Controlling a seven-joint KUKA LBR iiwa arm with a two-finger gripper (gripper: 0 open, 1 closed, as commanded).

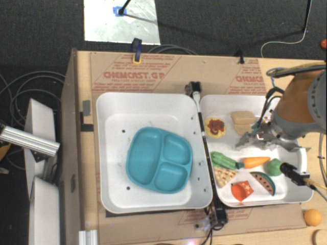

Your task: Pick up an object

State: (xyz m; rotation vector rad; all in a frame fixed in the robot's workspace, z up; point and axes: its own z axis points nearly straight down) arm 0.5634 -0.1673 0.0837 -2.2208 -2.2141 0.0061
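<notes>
Toy food fills the right bin (301, 160), right of centre in the frame: a carrot (255, 162), a bread slice (243, 118), a watermelon wedge (263, 182) and other pieces. The gripper (255, 138) sits low over the bin's upper middle, between bread and carrot; how wide it stands I cannot tell. The carrot looks light, stiff and smooth plastic, likely slippery, so pinching across its thick middle seems safest. The blue divided plate (158, 160) lies in the left bin (110, 137).
</notes>
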